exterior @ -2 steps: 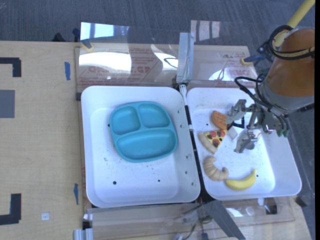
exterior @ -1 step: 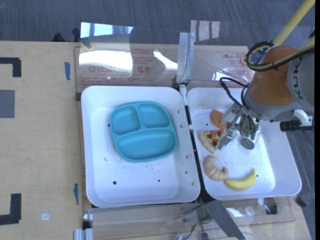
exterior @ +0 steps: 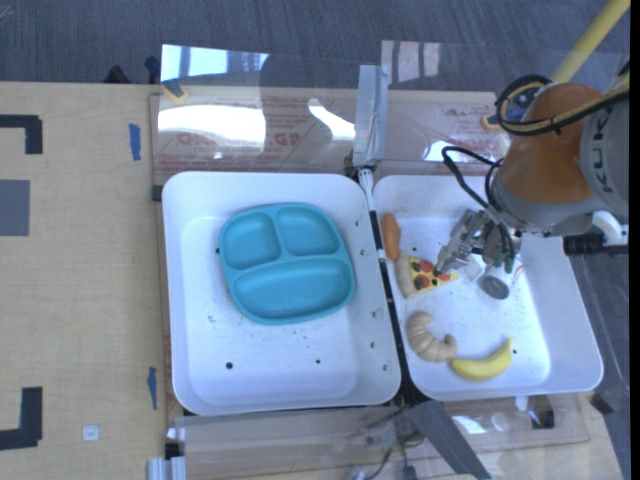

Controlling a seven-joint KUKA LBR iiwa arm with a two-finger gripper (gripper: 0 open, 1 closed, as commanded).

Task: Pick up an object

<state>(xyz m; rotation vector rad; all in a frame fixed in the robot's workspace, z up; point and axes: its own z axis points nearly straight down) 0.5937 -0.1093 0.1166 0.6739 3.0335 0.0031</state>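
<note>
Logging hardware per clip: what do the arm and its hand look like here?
The arm is grey with a wide orange band above the wrist. Black cables loop beside it. The hand is small, bare metal, with thin fingers and dark fittings.

Legible text: partial dark lettering "KU" on the grey arm (exterior: 608,158) housing at the right edge, cut off by the frame. Red printed lettering on the clear panel (exterior: 215,133) behind the left bin (exterior: 190,298), too blurred and glare-washed to read. Similar red print on the panel (exterior: 455,128) behind the right bin (exterior: 570,338), likewise unreadable. No numbers or other signs can be read.
</note>
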